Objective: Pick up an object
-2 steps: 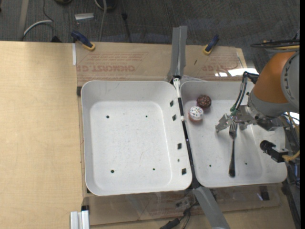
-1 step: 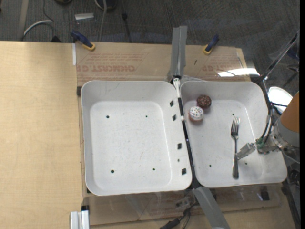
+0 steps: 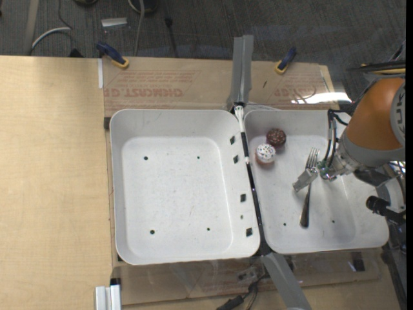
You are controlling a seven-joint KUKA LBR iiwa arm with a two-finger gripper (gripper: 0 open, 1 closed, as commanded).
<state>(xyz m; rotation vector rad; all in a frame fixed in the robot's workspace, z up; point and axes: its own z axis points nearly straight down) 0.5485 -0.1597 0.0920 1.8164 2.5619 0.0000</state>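
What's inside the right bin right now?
In the right bin: a fork, a dark ball and a white dotted ball. The arm hides the bin's right part.

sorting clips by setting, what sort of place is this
Likely a robotics lab or test cell. Two shallow white plastic bins sit on a wooden bench, cardboard is clamped beneath them, loose cables lie on grey carpet, and a grey-and-orange robot arm reaches over a metal fork.
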